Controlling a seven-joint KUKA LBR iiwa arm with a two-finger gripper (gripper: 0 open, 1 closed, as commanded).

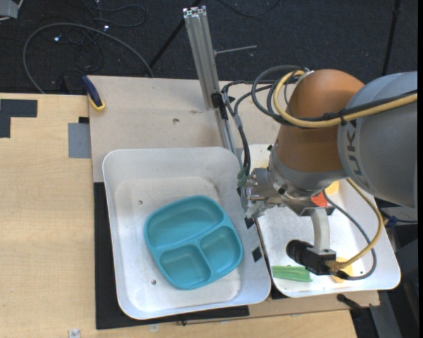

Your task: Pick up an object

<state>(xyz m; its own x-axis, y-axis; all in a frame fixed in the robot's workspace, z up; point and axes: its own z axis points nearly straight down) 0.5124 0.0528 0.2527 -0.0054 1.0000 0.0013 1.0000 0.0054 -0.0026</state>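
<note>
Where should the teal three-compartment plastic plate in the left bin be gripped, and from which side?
On the rim of the teal three-compartment plastic plate, probably its left edge, coming straight down to pinch the lip inside and outside. It lies flat, likely too wide to span, and the white left bin leaves bare floor there.

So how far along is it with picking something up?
Done: nothing looks lifted. The teal three-section plastic plate lies flat in the left white bin, and a flat green piece lies on the floor of the right white bin. In hand: the grey arm with the orange band sits low over the right bin. Left: the whole grasp and lift.
</note>
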